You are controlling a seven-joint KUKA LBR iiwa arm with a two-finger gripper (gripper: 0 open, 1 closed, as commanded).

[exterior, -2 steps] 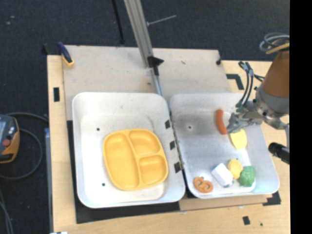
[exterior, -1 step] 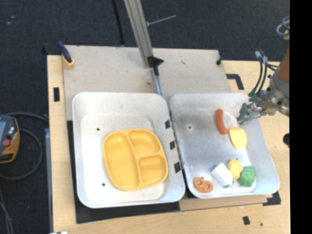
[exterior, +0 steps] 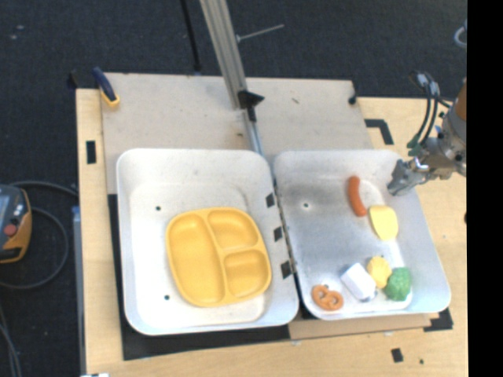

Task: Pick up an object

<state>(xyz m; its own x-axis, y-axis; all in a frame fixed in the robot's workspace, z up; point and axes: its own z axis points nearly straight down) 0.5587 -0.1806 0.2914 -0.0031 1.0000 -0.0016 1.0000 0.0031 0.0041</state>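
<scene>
Orange sausage (exterior: pixel 357 195) sits near right bin (exterior: pixel 330 171) wall w/ gripper (exterior: pixel 402 177) beside, grip state unclear, so you risk clipping the rim.

Bright even light, soft shadows, slightly grainy

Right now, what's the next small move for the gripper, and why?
Probably shift left and lower over the sausage. The gripper hovers at the right bin's upper right edge with nothing between its fingers, and the sausage lies closest, apart from the other items.
</scene>
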